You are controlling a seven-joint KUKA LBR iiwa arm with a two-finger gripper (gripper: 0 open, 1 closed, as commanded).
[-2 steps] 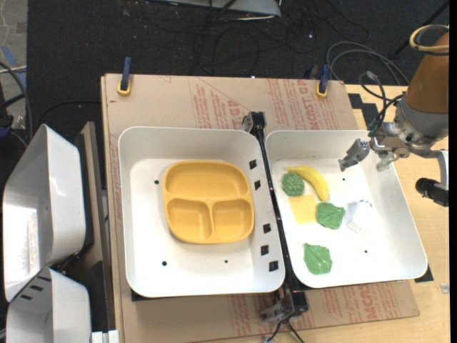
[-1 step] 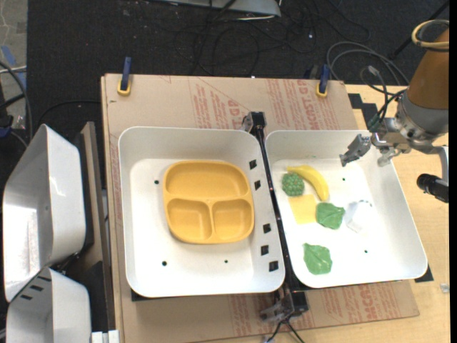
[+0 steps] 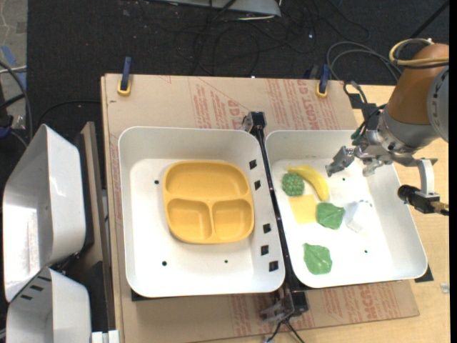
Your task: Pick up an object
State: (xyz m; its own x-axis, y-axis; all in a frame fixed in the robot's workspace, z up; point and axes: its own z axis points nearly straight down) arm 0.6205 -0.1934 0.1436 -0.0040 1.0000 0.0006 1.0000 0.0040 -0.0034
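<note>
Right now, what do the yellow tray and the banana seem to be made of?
The yellow tray looks like moulded plastic with a matte finish: one even colour, rounded divided compartments. The banana is probably a plastic toy: smooth, evenly yellow, no spots, though real fruit cannot be excluded from this view.

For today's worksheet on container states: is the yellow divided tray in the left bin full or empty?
Empty. The yellow tray shows three bare compartments; the food items lie in the right bin.

Red printed lettering runs across the cardboard sheet (image 3: 214, 98) covering the surface, up and to the left of the claw (image 3: 355, 159), and again along its near edge. It appears upside down and cannot be read.
</note>
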